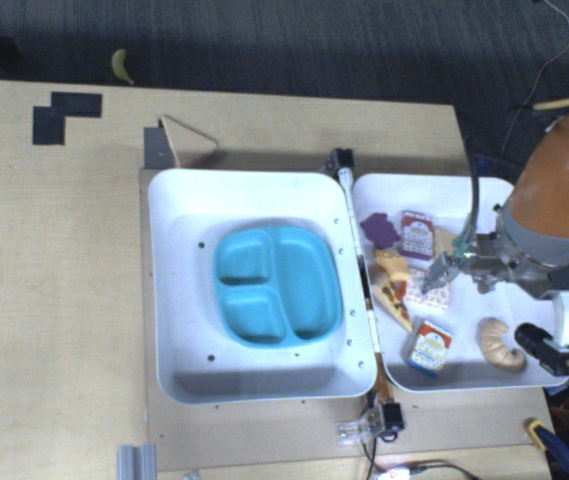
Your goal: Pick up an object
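Two shallow white bins sit side by side on the bench (54,298): the left bin (179,268) carries a blue divided tray (276,284), and the right bin (484,190) holds the loose items on offer. From the right edge the arm (564,193) leans in over that right bin, its orange band bulking above the grey wrist. The gripper (444,268) hangs low among the clutter, and whether it is spread or closed cannot be told from this slant, nor is anything plainly seen caught in it. Directly under and just left of the tip lies a small white-and-red packet (429,296), the nearest candidate; it looks close to touching the tip, though contact is uncertain. A similar red carton (417,235) lies up and to the left, beside a purple piece (380,231). A yellow, banana-like item (394,290) stretches along the bin's left wall, its long axis running roughly top to bottom. Nearer the front sit another small carton (429,348) and, well right of it, a tan croissant-shaped thing (501,343). Judged from this, the coming move turns on a short drop slightly leftward onto the packet.
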`<state>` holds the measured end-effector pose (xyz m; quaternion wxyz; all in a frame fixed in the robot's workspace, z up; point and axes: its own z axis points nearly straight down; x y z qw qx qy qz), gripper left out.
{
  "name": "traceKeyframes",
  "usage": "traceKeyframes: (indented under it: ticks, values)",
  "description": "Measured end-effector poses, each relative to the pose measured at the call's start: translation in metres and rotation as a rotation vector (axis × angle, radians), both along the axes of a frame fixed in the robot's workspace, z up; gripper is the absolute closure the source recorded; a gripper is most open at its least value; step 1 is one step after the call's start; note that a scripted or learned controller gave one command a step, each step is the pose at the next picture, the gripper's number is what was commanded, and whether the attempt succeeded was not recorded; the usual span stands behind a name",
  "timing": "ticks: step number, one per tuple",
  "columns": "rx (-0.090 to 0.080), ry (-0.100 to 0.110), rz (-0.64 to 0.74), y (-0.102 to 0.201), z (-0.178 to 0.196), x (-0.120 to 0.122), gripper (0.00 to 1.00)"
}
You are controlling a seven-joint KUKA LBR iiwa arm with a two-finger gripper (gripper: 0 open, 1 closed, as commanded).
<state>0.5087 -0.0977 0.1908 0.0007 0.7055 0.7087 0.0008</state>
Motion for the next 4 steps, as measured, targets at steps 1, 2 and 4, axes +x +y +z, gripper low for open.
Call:
traceKeyframes:
  ticks: [1, 2, 4]
  values:
    - [-0.001, -0.007, -0.002, -0.013, -0.103, 0.010, 0.00]
    - [-0.002, -0.012, -0.002, -0.013, -0.092, 0.012, 1.00]
    - [-0.001, -0.015, 0.000, -0.012, -0.081, 0.013, 1.00]
